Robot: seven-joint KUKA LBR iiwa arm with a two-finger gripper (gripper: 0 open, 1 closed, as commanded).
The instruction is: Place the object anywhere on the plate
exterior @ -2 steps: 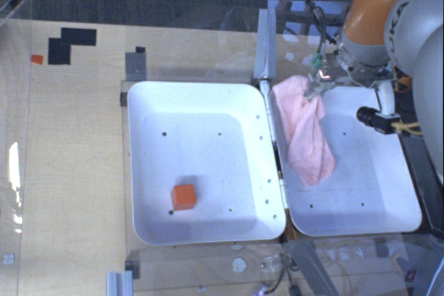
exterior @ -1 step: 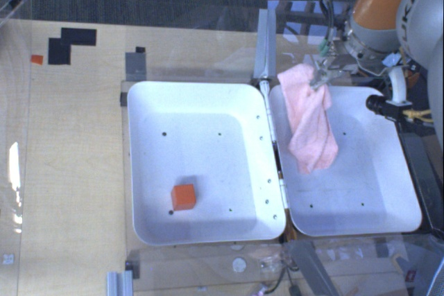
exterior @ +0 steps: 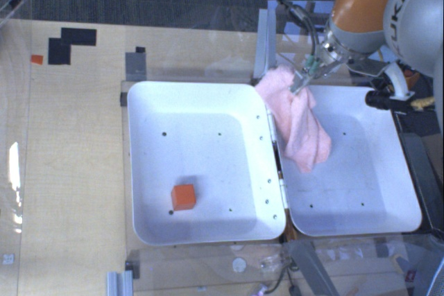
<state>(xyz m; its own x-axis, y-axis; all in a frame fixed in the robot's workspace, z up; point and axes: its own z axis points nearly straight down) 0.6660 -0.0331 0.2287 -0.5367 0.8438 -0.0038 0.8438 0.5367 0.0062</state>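
Note:
A pink cloth (exterior: 303, 129) hangs in a bunched, drooping fold over the left side of the right bin (exterior: 368, 173), and its upper part spreads toward the bin's back left corner. My gripper (exterior: 302, 80) comes down from the upper right and pinches the top of the cloth, with the fabric drawn up to its fingertips. A small orange cube (exterior: 184, 197) lies in the front left part of the left bin (exterior: 208, 142), far from the gripper.
The two bins meet at a narrow ridge (exterior: 276, 163) just left of the cloth. Black blocks (exterior: 69, 44) and a small orange tag (exterior: 37, 59) lie on the wooden bench at the upper left. A grey bracket (exterior: 137, 64) stands behind the left bin.

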